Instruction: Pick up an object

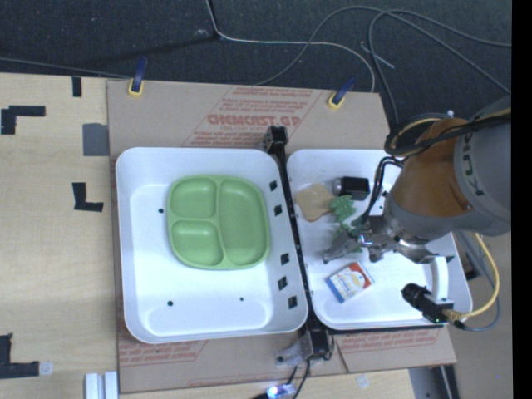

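Red "CHEMCAST GP" print on the brown cardboard sheet (249,115)

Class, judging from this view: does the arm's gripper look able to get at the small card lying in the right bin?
Probably yes. The card lies flat with bare bin floor around it, just beside the gripper, with nothing lying on it.

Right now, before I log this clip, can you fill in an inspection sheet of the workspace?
Surface: two shallow white bins side by side, left bin and right bin, on a brown cardboard sheet.
Job's things: in the right bin, a tan flat piece, a black block, a green item, a grey item and a small blue-and-white packet.
Clutter: green divided plate in the left bin.
Tool: low over the right bin beside the grey item; finger state unclear.
Cables: thin cables across the dark floor behind the bench.
Surroundings: two clamps on the cardboard's far edge.
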Controlling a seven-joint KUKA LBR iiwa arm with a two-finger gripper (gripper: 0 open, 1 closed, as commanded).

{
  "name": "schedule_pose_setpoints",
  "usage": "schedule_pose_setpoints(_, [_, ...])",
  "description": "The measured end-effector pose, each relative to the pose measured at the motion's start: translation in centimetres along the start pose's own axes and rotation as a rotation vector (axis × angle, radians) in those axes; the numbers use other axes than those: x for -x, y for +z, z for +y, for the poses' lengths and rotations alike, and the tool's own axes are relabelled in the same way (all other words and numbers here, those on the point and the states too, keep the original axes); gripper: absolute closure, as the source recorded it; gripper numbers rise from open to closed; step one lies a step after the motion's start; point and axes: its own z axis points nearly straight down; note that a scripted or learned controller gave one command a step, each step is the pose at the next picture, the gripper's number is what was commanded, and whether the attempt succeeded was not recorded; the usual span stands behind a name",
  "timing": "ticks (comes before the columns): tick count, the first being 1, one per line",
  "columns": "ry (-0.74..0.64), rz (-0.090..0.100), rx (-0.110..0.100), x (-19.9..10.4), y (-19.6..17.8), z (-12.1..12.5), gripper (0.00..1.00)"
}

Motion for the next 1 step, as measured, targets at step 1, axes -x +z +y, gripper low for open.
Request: schedule_pose_setpoints(1, [0.0,-0.002,0.009,-0.01,4.88,0.04,0.0])
